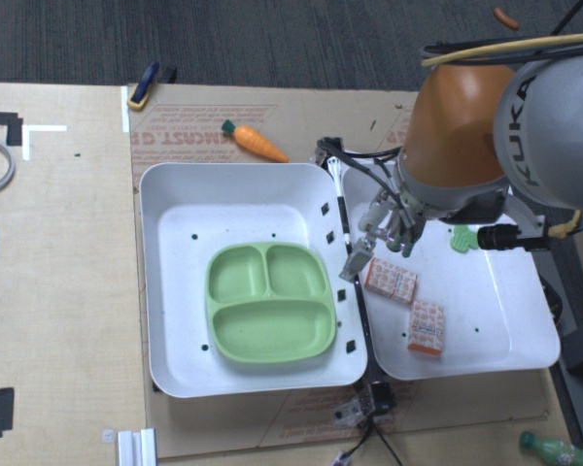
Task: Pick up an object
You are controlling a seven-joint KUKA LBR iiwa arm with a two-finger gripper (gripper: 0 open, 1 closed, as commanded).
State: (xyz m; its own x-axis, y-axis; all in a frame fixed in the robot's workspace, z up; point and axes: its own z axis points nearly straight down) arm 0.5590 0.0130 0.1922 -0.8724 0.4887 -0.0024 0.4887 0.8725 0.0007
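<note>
Inside left bin [165,289], smooth green divided plate [270,302]

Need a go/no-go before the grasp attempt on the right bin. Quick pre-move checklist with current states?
1. Targets in the right bin: ok. Two small cartons lie on its floor, the upper carton and the lower carton, slightly apart.
2. End effector over the right bin: ok, up and left of the upper carton.
3. End effector holding something: cannot tell.
4. Finger opening: cannot tell.
5. Room around the upper carton: not ok, it sits near the bin's left wall.
6. Other items out of the way: ok. The green divided plate is in the left bin; the toy carrot lies outside on the bench.
</note>
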